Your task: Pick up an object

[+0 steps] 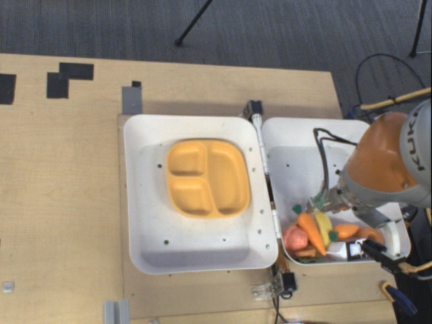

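Plywood bench [61,201] over grey carpet [101,12] bears two bins [145,248]; gripper state unclear.

Bright, even overhead light, soft shadows, slightly blurred throughout, no glare.

Yellow 3-compartment tray [206,179] flat in left white bin [145,248].

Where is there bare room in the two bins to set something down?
In the left bin, the white floor all around the yellow divided plate is bare, widest along the near edge. In the right bin, the far part beside the divider is bare. Its near end is crowded: carrot, pink fruit and other toy food, with the arm overhead.
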